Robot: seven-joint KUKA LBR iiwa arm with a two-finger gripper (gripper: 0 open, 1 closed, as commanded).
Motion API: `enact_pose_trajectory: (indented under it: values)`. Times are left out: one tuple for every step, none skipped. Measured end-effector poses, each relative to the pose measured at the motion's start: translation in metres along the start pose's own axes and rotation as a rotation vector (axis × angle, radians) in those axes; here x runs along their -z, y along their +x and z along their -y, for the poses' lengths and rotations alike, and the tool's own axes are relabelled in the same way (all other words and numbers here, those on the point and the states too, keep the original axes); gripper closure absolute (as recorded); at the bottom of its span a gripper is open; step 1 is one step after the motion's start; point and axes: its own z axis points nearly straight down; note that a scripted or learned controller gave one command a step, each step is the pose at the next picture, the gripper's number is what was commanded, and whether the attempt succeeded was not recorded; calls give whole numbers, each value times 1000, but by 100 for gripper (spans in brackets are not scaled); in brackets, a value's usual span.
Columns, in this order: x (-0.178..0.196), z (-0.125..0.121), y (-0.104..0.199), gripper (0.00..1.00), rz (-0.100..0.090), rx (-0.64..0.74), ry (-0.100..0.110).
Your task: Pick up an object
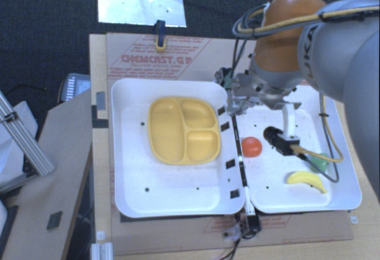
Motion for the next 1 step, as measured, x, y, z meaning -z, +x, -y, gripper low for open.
enact_pose_trajectory:
  values:
    - [-6,-5,48,100,1,-1,-1]
